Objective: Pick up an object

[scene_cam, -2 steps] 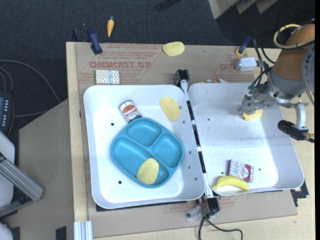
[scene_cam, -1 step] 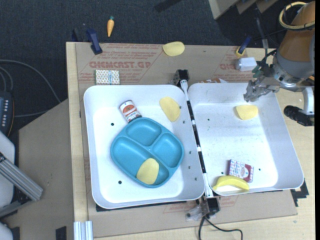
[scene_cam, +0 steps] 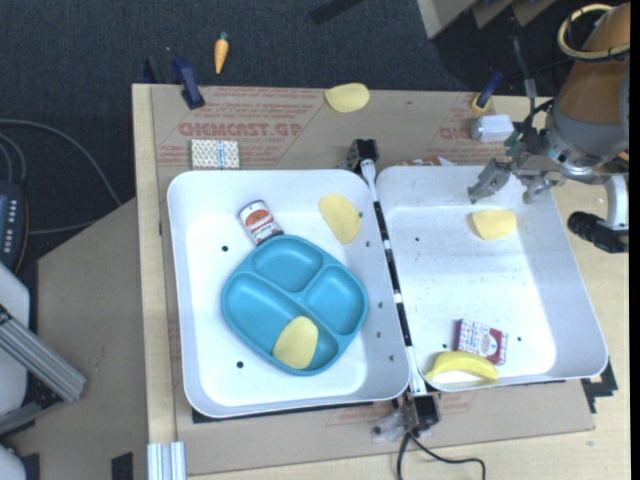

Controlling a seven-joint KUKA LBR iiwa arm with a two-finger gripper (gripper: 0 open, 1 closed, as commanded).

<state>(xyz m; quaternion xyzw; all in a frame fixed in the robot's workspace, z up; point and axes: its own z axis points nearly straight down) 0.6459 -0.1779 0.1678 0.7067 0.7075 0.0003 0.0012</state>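
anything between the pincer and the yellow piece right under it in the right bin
No. In the camera view the pincer hangs just above the yellow piece, with bare white floor of the right bin between them.

Left bin (scene_cam: 190,268): divided plate (scene_cam: 290,303) centre, can (scene_cam: 259,222) behind it. Right bin (scene_cam: 560,298): banana (scene_cam: 462,366) and box (scene_cam: 480,340) at front, gripper (scene_cam: 510,183) at back.
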